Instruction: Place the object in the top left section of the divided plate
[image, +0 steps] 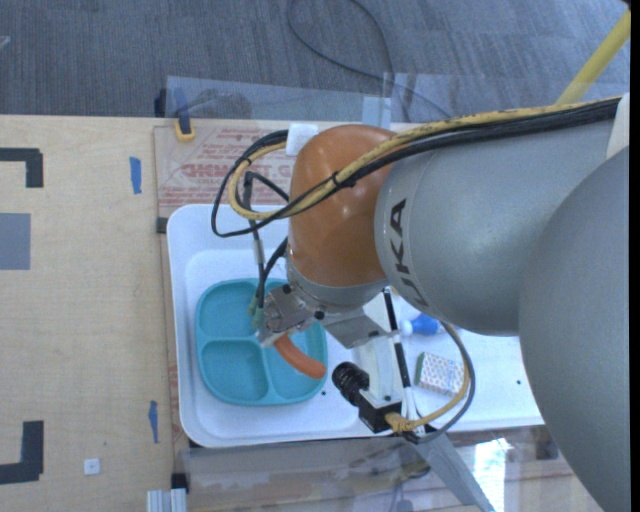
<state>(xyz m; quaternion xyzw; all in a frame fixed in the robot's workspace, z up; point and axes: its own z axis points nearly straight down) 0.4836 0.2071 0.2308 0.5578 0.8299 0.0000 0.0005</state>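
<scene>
A light blue divided plate (232, 345) lies in the left part of the white bin (190, 260). My gripper (272, 322) hangs over the plate's middle, below the big orange wrist band. An orange sausage-shaped object (303, 360) slants from the gripper's tip down to the right, across the plate's right-hand section. Its upper end meets the gripper, and the wrist hides the contact. The plate's two left-hand sections show bare blue.
A small blue and white object (426, 325) and a white dotted packet (440, 372) lie in the bin to the right of the plate. The arm and its yellow and black cables cover the right half of the scene. A wooden bench top (80, 300) stretches to the left.
</scene>
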